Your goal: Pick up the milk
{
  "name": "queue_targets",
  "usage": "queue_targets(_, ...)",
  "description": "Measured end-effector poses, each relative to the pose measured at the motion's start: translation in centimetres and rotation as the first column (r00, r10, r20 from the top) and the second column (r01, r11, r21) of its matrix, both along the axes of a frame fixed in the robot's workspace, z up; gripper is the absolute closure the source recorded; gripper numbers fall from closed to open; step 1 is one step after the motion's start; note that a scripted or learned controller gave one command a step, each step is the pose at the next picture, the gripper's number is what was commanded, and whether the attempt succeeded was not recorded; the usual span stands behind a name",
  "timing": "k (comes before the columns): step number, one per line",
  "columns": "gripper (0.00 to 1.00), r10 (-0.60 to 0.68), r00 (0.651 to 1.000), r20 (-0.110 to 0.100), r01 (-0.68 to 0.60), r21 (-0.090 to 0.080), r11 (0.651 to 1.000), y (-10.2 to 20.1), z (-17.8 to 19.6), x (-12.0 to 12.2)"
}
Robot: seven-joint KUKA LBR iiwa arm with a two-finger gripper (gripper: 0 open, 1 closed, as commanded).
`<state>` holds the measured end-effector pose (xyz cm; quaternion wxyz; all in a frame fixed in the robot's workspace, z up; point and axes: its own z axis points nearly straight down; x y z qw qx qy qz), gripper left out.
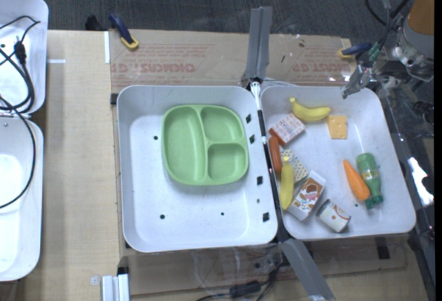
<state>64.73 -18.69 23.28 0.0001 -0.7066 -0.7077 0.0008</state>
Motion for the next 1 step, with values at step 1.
queue_targets(1,0.00,0.192,0.981,-0.001,-0.192,0.002,0.981,1.39,-12.20,-7.00)
